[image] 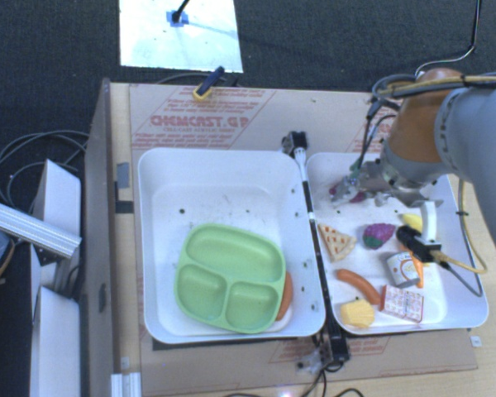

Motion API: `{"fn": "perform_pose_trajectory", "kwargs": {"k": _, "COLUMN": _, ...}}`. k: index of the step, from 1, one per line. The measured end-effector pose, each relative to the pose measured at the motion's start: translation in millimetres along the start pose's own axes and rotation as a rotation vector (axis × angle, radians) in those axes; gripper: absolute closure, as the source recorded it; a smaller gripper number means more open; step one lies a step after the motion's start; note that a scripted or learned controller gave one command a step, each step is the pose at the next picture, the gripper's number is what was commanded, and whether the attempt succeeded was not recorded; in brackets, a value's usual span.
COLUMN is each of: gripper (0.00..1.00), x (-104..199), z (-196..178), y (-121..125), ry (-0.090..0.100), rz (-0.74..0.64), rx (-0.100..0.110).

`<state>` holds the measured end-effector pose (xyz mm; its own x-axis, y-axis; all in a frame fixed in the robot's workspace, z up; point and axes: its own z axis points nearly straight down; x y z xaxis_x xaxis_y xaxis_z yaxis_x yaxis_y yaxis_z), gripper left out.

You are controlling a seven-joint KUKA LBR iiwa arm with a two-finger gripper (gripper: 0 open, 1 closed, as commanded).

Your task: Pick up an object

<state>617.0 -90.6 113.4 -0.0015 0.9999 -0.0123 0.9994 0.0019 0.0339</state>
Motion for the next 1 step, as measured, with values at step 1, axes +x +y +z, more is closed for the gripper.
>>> {"fn": "perform_pose_trajectory", "kwargs": {"k": 1, "gripper": 0.00, "x": 1.4, "z": 24.1, "y": -41.1, "ry": 0.008, "rz": 0.002, "rx": 0.021}}
